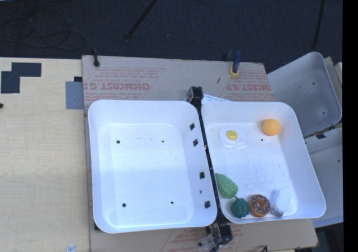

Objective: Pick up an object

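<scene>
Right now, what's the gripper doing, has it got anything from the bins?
Gripper: cannot be told from this camera view. The orange ball, fried egg and donut all lie in the right bin.

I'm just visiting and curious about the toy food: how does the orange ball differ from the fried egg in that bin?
The orange ball is round and all orange; the fried egg lies flat, white with a yellow yolk. The ball sits nearer the bin's right wall, the egg nearer the middle divider. Both lie in the right bin, toward its far end, apart from each other.
</scene>
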